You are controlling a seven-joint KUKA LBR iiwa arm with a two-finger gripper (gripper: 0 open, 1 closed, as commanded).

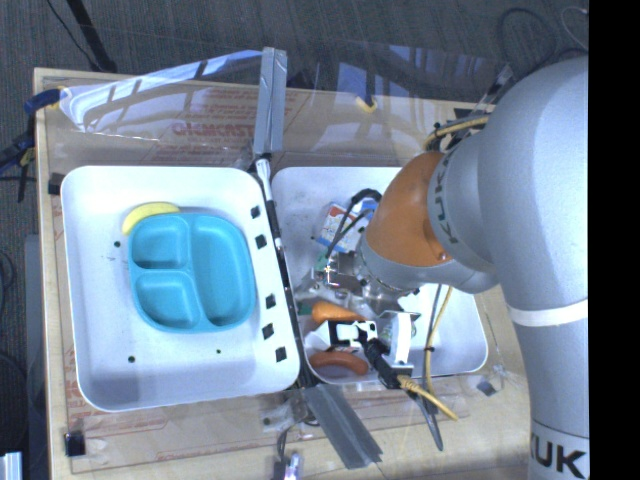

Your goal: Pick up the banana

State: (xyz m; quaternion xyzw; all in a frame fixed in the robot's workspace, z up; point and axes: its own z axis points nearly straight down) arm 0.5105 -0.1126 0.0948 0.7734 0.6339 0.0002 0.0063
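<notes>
Banana (150, 211): smooth yellow curve, half tucked under glossy blue three-compartment plate (190, 271); gripper (352, 336) state unclear.

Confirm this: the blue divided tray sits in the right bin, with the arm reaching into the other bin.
Wrong bin. The camera view shows the blue divided tray in the left bin; the arm reaches into the other, right bin.

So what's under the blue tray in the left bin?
A yellow piece, probably the banana, pokes out from beneath the blue tray's upper-left edge in the left bin. The tray covers the rest of it.
</notes>
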